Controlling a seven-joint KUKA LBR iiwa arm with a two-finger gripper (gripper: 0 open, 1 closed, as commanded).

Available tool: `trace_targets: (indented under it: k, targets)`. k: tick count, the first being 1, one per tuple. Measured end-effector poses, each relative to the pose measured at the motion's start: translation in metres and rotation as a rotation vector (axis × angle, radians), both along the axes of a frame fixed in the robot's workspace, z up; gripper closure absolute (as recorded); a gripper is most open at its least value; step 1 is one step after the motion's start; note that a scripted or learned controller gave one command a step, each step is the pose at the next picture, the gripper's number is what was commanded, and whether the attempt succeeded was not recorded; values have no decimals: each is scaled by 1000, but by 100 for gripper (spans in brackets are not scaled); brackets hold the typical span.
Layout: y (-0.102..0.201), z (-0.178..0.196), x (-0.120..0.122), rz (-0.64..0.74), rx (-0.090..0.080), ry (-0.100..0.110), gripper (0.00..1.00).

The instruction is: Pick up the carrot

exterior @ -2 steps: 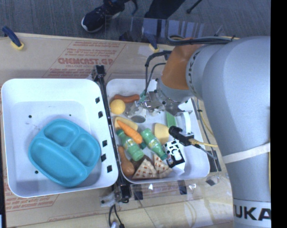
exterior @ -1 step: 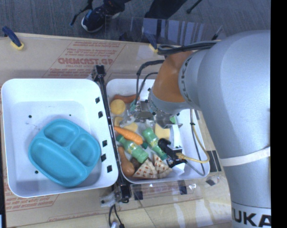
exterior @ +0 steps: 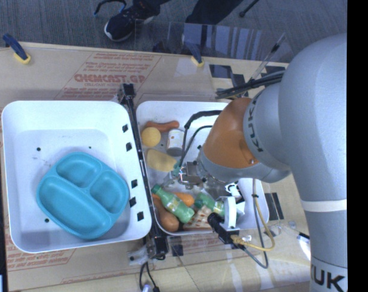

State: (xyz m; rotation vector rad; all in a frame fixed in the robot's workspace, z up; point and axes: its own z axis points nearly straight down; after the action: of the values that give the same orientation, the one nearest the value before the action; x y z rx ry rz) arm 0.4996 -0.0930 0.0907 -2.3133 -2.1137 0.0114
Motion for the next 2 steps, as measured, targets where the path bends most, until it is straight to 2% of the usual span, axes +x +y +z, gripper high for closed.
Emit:
trace_targets:
  k: [1,2]
  targets:
    - [0,10,1,14,-1,3,100]
    - [1,19,2,26,-1,7,100]
